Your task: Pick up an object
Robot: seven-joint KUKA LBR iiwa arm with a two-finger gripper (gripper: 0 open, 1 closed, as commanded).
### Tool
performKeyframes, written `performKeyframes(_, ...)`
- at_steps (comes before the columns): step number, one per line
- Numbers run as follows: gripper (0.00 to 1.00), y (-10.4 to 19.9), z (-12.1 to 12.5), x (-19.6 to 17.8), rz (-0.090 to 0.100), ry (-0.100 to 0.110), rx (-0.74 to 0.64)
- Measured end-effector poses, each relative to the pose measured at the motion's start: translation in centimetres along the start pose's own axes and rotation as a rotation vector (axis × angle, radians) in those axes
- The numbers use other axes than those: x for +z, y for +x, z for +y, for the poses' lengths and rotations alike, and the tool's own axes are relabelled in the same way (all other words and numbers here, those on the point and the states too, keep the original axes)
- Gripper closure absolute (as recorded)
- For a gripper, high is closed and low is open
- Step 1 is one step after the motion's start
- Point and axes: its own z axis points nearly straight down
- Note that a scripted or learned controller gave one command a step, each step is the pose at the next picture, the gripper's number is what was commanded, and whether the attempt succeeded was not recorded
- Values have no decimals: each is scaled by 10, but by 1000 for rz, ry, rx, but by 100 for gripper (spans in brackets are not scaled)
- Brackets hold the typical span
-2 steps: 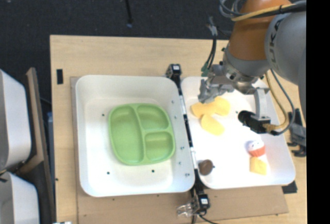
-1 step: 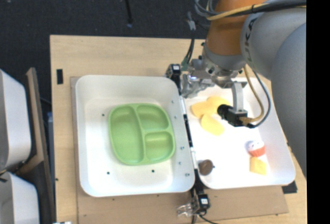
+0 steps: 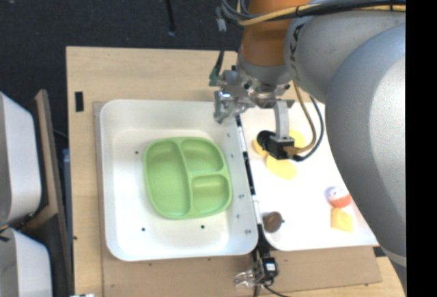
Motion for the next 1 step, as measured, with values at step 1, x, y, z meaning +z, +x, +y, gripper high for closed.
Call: performKeyframes(1, 0, -3, 0, 0, -1, 0, 4)
